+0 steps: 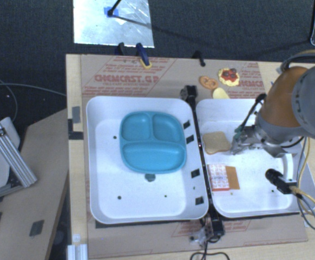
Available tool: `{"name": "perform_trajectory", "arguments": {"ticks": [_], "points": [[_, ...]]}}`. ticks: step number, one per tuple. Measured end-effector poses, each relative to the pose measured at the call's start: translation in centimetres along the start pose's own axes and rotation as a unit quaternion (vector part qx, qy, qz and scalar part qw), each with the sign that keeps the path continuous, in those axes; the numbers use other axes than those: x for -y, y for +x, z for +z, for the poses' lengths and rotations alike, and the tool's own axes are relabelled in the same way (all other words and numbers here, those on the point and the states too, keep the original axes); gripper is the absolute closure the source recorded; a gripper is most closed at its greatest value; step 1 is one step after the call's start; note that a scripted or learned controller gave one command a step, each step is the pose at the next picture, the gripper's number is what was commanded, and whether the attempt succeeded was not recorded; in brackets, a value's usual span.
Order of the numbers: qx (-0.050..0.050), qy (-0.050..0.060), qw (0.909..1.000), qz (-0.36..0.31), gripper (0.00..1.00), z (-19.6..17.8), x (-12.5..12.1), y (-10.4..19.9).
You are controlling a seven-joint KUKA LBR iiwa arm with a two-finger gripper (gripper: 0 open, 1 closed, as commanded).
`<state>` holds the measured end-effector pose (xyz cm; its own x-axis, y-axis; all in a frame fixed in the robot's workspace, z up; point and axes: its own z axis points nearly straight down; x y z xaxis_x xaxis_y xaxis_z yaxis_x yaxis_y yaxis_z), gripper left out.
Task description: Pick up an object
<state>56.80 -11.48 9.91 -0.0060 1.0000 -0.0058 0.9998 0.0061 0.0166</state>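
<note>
The end effector (237, 146) sits low in the right shallow white bin (255, 199), just beside the tan toast-shaped slice (216, 142); its grip state cannot be told.

I read red print on the brown cardboard (163, 72) under the bins: "CHEMCAST GP" at far left, just beyond the left bin (100, 145). A second red print of the same look sits at far right beyond the right bin (255, 202), partly covered, so I can't read it. More red lettering on the cardboard's near edge, too small to tell. The small box (218, 176) in the right bin has a red-and-white patterned face; I can't make out any words there.
</note>
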Motion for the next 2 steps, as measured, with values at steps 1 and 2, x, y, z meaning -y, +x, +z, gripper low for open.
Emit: {"name": "perform_trajectory", "arguments": {"ticks": [1, 2], "points": [[-0.001, 0.003, 1.0, 0.003, 1.0, 1.1, 0.7, 0.3], [0.0, 0.002, 1.0, 0.003, 1.0, 1.2, -4.3, -7.0]]}}
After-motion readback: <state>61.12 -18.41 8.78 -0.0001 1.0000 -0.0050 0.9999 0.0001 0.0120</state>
